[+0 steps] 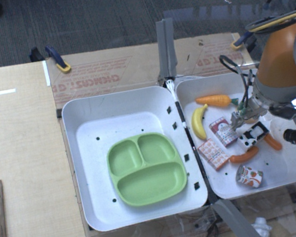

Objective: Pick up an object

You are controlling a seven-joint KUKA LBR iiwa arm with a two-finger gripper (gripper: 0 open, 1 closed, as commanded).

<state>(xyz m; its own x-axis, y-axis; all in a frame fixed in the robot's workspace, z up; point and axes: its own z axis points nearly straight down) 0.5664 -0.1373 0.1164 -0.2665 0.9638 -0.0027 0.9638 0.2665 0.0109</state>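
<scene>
Grey arm with orange band reaching in from the right, jaws point(242, 117) lowered into the right bin point(294, 174). Cannot tell whether the jaws are apart or together; nothing seen clamped between them. Just left of the jaws and below, a red-and-white packet point(222, 132), touching or nearly so. Further left and lower, a second red checked packet point(213, 154). Left of the jaws, a banana point(198, 122) lying near the bin wall. Above and left, a carrot point(213, 100). Directly beneath the jaws, a black-and-white block point(253, 134), and below that an orange sausage-shaped toy point(244, 156). Lower still, a small red-and-white can point(249, 176) on its side. Far left of the jaws, in the left bin point(82, 132), a green divided plate point(146, 168). Both bins side by side on the bench point(20, 166).
</scene>
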